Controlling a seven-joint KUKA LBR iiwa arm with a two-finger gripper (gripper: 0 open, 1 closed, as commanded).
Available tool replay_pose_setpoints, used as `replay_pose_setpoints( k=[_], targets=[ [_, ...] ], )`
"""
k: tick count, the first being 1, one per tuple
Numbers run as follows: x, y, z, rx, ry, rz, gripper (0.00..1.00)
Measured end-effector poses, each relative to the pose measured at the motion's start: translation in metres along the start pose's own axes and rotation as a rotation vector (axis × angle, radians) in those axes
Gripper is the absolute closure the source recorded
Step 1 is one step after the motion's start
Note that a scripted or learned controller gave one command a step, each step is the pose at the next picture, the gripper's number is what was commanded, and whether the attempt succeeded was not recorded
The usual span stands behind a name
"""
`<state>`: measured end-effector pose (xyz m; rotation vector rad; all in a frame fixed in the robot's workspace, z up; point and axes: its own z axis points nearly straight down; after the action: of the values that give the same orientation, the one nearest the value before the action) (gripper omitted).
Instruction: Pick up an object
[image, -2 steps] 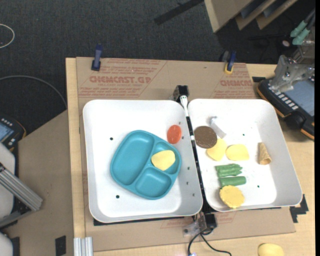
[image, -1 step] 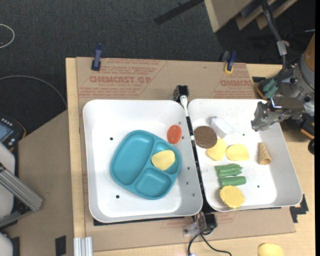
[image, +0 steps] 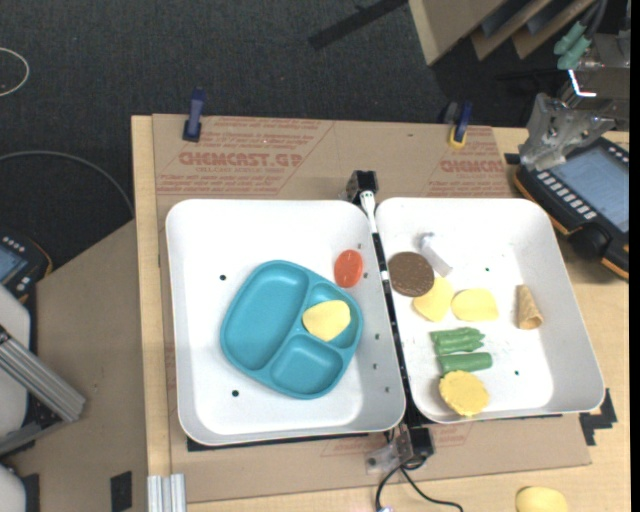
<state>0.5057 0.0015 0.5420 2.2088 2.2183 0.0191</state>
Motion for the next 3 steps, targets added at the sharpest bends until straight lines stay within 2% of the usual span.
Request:
replay_pose_setpoints(
  k=[1, 2, 3],
  targets=[
    [-0.051, -0.032, 0.172, 0.035, -0.001, 0.011, 1.0],
    [-0.038, -0.027, 0.062, 0.002, -0.001, 0.002, 1.0],
    [-0.049, -0.029, 0.137, 0.024, -0.001, 0.007, 1.0]
  ],
)
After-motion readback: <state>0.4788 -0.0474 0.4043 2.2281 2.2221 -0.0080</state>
